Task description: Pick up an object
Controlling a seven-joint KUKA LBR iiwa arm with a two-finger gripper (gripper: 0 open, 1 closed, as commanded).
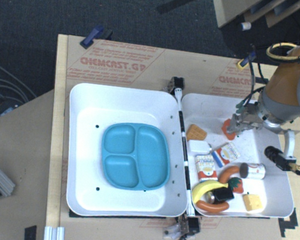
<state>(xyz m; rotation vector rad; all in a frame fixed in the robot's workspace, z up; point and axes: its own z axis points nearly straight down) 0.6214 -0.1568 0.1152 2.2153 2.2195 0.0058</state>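
The right bin holds several toy foods. Among them are a tan cracker, a white carton, a brown sausage, a white can, a yellow banana and a yellow cheese cube. An orange-red piece lies near the bin's far side. My gripper hangs low right at that piece, touching or just above its right edge. The wrist hides the gripper's tips.
The left bin bears a blue divided plate. A black clip sits at the far end of the seam between the bins. The arm's grey and orange body looms over the right bin's far right corner.
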